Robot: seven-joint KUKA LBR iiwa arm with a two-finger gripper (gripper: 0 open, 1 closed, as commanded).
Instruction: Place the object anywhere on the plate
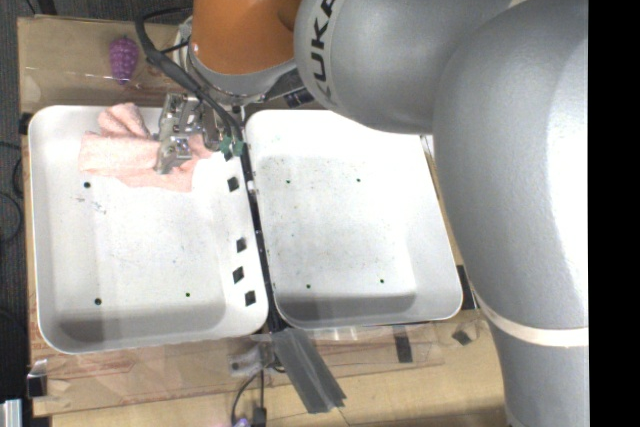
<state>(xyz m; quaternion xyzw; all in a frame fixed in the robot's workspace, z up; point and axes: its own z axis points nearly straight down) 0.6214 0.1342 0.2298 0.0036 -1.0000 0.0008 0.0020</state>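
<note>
My gripper stood low over the pink cloth-like object at the left bin's far end, apparently positioned for pickup; finger state undeterminable.

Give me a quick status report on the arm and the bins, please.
Claw low in left white bin, over pink crumpled cloth-like object; grip unconfirmed. Purple knobbly object outside bins, on bench. Nothing blocking.

- I see a soft pink cloth, rumpled and matt
- both bins look like smooth white plastic, lightly speckled
- arm has a glossy grey shell with a shiny orange band
- gripper looks like bare metal
- bench looks like matt brown board
</note>
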